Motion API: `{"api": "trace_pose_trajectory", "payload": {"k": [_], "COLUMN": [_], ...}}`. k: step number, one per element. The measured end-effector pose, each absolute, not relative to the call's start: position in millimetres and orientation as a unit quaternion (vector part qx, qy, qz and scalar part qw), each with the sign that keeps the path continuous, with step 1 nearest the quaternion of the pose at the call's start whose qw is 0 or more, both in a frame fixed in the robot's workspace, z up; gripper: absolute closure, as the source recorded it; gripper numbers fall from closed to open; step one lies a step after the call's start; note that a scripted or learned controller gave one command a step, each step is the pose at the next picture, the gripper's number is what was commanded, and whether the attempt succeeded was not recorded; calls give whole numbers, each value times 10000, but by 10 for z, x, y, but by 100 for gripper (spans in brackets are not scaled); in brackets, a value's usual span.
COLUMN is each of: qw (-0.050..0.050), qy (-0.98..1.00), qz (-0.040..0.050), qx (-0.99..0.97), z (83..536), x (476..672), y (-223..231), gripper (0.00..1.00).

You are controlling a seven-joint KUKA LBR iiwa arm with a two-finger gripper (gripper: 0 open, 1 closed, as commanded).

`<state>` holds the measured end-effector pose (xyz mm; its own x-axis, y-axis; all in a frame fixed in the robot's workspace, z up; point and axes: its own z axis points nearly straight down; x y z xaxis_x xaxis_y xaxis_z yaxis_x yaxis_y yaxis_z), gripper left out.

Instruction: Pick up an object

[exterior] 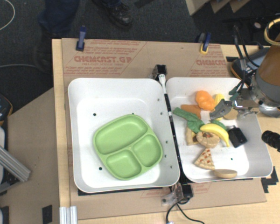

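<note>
Candidate objects are all clustered in the right bin (259, 168), a shallow white tray with rounded corners. None is lifted.
- Orange ball (203, 99): round, matte, near the far wall. A small yellow piece (218, 98) sits just beside it.
- Banana (215, 130): smooth yellow, curved, mid-bin. It lies on a round brownish lumpy item (207, 139).
- Green leafy piece (189, 118): long, irregular, angled from the divider side towards the banana. An orange-brown stick shape (191, 109) touches its far edge.
- Pizza slice (205, 159): flat triangle, tan with red spots, on the near side of the pile.
- Tan oval (224, 173): smooth, lying against the near rim.

Gripper (226, 104): grey metal, reaching in from the right over the far-right part of the pile, between the orange ball and the banana. Can't tell whether it is open or closed, and nothing is visibly gripped.

Left bin (77, 125): same white tray, holding a light green plate (127, 146). The plate is glossy plastic with three compartments and lies flat and rotated.

Both bins sit on a brown cardboard sheet (130, 55) with red print.
</note>
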<state>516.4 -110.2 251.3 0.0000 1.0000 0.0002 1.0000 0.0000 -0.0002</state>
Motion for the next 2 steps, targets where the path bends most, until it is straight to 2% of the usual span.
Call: {"api": "trace_pose_trajectory", "payload": {"k": [1, 2], "qw": [59, -14], "qy": [-7064, -7073], "qz": [34, -2], "qx": [-7078, -7069], "z": [1295, 984], "x": [4754, 5159], "y": [-1094, -1209], "gripper": [0, 0]}}
